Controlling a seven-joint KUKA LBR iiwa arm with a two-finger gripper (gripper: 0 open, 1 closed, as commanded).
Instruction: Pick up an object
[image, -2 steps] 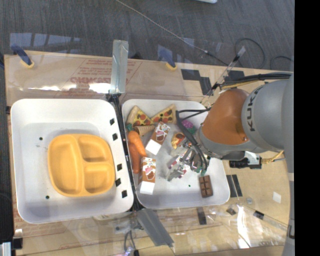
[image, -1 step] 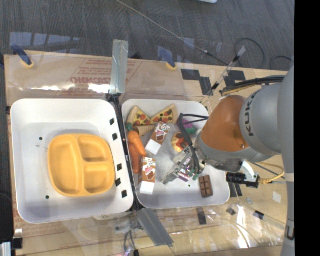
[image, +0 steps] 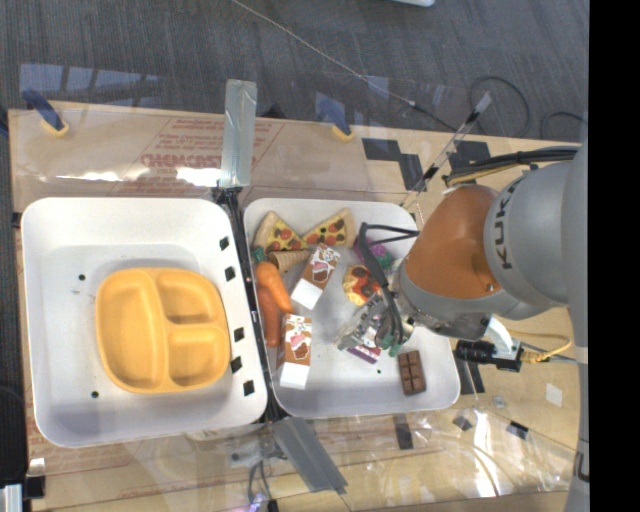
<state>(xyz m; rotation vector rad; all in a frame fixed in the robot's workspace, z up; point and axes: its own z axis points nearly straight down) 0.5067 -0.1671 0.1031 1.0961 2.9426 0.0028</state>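
Observation:
My gripper (image: 362, 338) hangs low in the right bin (image: 340, 395), near its middle right, under the grey and orange wrist. Its metal fingers point down-left at a small purple-edged item (image: 366, 351). Around it lie several toy foods: an orange carrot (image: 270, 293) by the left wall, two pizza slices (image: 279, 237) (image: 330, 231) at the back, two cake-slice pieces (image: 318, 272) (image: 295, 345), a chocolate bar (image: 411, 372) at the front right, and a yellow-red item (image: 357, 285) partly under the wrist. Nothing is visibly held between the fingers.
The left bin (image: 60, 230) holds a yellow divided plate (image: 160, 328). A black divider clip strip (image: 240, 300) runs between the bins. Cables (image: 500, 160) lie at the back right, behind the arm.

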